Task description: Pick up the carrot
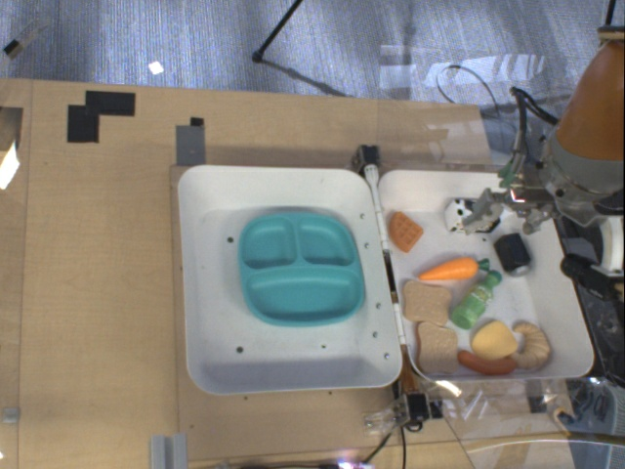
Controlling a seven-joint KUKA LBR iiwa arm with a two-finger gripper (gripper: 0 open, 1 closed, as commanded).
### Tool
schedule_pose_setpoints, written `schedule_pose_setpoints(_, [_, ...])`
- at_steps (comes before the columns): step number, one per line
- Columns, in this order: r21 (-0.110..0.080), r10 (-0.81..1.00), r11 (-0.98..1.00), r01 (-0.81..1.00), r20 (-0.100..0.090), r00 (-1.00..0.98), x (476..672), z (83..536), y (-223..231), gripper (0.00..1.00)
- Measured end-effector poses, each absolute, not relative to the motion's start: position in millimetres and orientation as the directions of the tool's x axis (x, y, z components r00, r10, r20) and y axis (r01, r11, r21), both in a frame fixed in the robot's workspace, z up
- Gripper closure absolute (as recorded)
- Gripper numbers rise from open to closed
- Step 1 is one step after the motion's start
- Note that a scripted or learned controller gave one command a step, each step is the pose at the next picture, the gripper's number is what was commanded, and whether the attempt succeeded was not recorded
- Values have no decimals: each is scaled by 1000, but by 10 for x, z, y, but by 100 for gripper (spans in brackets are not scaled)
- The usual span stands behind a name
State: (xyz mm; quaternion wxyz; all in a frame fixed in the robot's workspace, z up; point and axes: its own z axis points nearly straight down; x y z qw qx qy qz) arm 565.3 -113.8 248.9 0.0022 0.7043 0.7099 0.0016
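**benchwatcher:** Since we're all after the carrot (450,270), here's where it sits: in the right bin (576,360), about the middle, lying on its side with the green end toward the right wall. It's just above a slice of bread (425,302) and touching or nearly touching the green bottle (474,302).

**gripfan:** And the gripper (508,213) hangs up near the far right corner of that bin, by the little black-and-white toy (457,214) and a black block (512,252). We can't tell whether its fingers are spread or closed, too much clutter there. Nothing looks held.

**benchwatcher:** So we'd call this the approach step, grasp not yet made. Next move, we reckon: shift toward the bin's middle, line up across the carrot's narrow width, drop down without clipping the bottle.
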Motion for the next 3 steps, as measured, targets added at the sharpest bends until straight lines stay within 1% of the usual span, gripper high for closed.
schedule_pose_setpoints(1, [-3,1000,1,1000,1,-1,5731,1207,-1402,0])
schedule_pose_setpoints(2, [9,994,-111,994,1,111,5776,881,-1296,0])
schedule_pose_setpoints(3, [14,996,84,996,-3,-84,5495,892,-1211,0])
